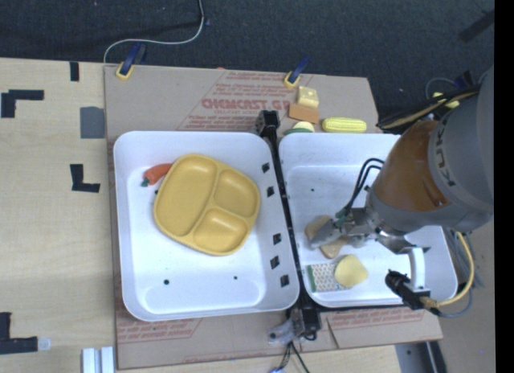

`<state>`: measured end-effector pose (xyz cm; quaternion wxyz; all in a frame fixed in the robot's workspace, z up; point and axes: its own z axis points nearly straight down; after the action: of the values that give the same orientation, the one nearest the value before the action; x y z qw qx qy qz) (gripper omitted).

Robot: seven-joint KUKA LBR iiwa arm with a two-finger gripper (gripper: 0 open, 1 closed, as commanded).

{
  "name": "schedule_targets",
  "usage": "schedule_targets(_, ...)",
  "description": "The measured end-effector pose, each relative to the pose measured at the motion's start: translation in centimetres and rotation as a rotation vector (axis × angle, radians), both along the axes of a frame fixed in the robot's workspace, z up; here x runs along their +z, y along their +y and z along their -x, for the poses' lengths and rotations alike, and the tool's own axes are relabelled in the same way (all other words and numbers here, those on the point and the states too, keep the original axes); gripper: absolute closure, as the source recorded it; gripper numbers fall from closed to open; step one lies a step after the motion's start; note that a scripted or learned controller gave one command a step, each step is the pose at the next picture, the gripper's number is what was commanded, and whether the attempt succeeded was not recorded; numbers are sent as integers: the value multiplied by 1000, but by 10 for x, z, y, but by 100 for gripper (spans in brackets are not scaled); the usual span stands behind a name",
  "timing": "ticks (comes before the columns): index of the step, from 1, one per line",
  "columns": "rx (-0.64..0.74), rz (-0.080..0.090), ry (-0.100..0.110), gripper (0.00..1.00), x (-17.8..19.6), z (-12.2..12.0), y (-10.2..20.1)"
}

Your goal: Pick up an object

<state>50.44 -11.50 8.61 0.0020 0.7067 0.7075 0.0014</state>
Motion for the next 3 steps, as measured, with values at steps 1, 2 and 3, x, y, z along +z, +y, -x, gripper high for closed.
schedule_targets(1, -1, 1, 4, 0, -1, -22, 14)
schedule_targets(2, -1, 0, 0, 0, 0, 8, 2)
schedule_targets(3, -1, 3, -1, 0, 0, 19, 13)
